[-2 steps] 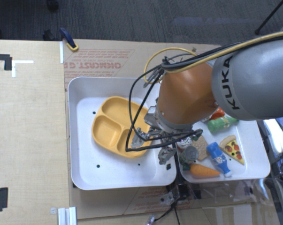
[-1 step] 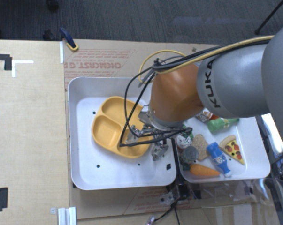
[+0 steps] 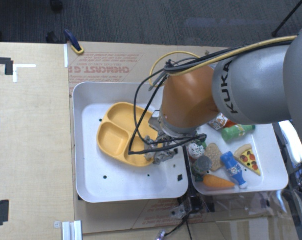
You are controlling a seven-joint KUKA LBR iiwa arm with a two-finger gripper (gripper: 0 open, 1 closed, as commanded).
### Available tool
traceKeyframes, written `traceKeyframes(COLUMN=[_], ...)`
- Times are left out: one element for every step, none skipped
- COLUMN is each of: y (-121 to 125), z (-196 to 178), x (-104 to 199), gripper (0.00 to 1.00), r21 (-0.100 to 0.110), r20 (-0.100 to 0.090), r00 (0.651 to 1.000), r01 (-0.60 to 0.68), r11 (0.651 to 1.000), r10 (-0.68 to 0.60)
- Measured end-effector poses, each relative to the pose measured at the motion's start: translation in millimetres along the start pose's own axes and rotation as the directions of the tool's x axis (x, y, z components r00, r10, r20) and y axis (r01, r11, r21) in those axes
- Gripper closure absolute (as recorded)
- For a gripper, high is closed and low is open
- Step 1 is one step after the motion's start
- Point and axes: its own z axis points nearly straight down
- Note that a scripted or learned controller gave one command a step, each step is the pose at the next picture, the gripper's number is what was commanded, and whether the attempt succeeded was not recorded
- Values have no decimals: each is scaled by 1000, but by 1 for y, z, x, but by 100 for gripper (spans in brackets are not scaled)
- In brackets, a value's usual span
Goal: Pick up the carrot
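Observation:
The carrot (image 3: 218,182) is orange and lies flat near the front edge of the right bin (image 3: 273,181), beside a blue bottle (image 3: 233,169). My gripper (image 3: 162,153) hangs low over the left bin (image 3: 130,186), at the right edge of a yellow divided plate (image 3: 118,134). It sits well left of the carrot, across the wall between the bins. The arm's orange band and cables cover the wrist.
The right bin also holds a pizza slice (image 3: 250,159), a round cracker (image 3: 213,155), a green bottle (image 3: 238,131), a small dark round piece (image 3: 202,164) and a white patterned ball (image 3: 196,149). Cardboard lies under both bins.

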Motion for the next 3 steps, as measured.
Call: traceKeyframes(y=[-11, -11, 45], z=[-134, -134, 8], x=[4, 4, 26], gripper=[100, 0, 0], r21=[4, 3, 4], r20=[2, 2, 2], r00=[970, 970, 985], r01=[-244, -245, -172], r11=[970, 970, 985], r10=[244, 245, 172])
